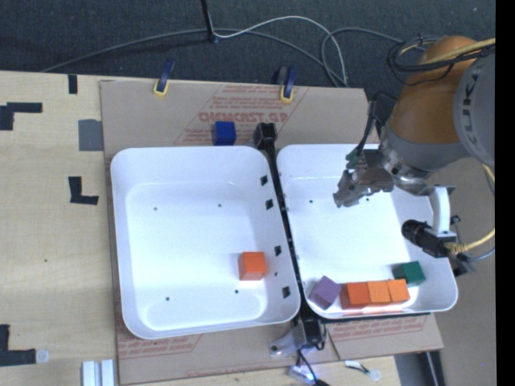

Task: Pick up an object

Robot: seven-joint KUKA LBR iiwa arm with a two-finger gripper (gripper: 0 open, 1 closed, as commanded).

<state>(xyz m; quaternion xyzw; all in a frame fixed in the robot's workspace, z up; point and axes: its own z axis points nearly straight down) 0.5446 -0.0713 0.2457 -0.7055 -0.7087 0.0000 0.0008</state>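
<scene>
Lying along the near wall of the right-hand shallow white plastic bin [366, 167] are the candidates for this pick: a small purple block [325, 292], tilted and close to the bin's near-left corner, then a row of orange blocks [375, 293] packed side by side, and a small dark green block [410, 273] just behind the row's right end. A lone orange cube [253, 265] sits in the left-hand white bin [129, 207], well apart from everything else.

As a judgement, the purple block looks like the easier target in the right bin, since it has free space on its far side, whereas the orange row offers no gap between pieces for a finger to enter. A good approach would come straight down and keep clear of the bin wall and the black clips on the divider [282, 215]. The lone cube would be cleaner still, but it lies across the divider.

The two-finger gripper [354, 187] hangs over the far half of the right bin, well apart from the blocks, with nothing seen between its fingers; whether they are apart or together cannot be told from this angle. The grey arm with its orange band [430, 95] reaches in from the right, wrist angled down and leftward.
</scene>
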